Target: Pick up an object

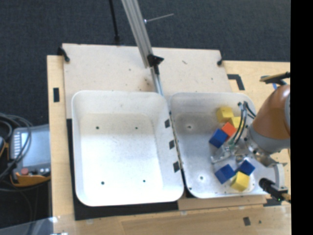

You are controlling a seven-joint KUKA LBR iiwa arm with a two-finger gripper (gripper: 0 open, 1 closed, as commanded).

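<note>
No brand or writing can be read anywhere. The gripper (229, 153) hangs low in the right bin (193, 126), among blocks crowded against its right edge: a yellow block (224, 113), an orange block (228, 129), a blue block (218, 138), and near the front rim two more blue blocks (224, 173) and a yellow one (240, 181). Whether the claw grips anything I cannot tell; it looks blurred. The left bin (122, 146) offers broad open room.

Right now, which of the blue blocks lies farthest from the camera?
The blue block touching the orange block, above the gripper. The other two blue blocks lie lower, beside the yellow block.
</note>
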